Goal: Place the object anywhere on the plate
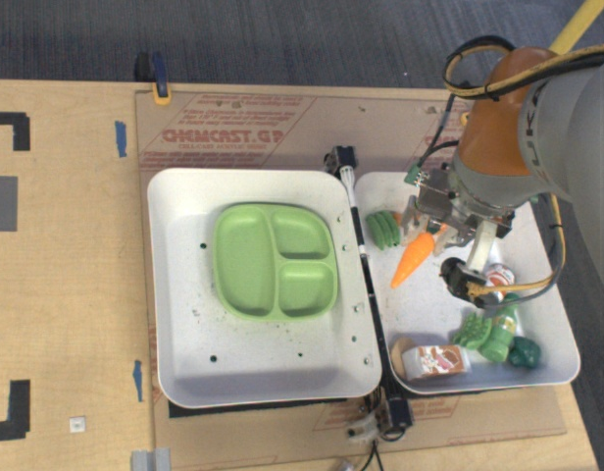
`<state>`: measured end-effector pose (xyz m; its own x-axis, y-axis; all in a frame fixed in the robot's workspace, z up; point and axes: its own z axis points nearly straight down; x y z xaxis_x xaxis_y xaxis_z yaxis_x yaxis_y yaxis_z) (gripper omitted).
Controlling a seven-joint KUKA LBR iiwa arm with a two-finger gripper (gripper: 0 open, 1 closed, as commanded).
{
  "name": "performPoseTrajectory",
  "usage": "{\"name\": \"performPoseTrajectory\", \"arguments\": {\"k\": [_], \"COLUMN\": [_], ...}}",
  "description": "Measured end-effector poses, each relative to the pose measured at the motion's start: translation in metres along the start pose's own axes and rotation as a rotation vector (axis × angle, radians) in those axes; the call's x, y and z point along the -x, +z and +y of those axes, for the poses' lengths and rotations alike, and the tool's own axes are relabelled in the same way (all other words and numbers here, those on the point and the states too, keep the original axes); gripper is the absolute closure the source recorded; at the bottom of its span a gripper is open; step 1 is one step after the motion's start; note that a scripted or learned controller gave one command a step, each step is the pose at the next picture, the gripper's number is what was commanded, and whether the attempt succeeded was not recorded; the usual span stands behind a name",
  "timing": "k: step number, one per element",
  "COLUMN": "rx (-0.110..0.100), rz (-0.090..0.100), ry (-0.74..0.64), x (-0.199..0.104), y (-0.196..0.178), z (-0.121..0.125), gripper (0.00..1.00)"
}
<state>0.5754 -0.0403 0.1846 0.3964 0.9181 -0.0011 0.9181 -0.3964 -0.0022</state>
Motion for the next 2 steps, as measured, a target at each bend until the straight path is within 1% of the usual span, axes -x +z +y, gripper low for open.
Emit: {"name": "performPoseTrajectory", "arguments": {"k": [1, 2], "rx": [0.002, -0.003], "rz": [0.002, 0.0], "ry": [-0.006, 0.01], "x": [-0.047, -0.096], "y": [-0.055, -0.024], "z": [-0.007, -0.027], "gripper": [1.0, 1.0]}}
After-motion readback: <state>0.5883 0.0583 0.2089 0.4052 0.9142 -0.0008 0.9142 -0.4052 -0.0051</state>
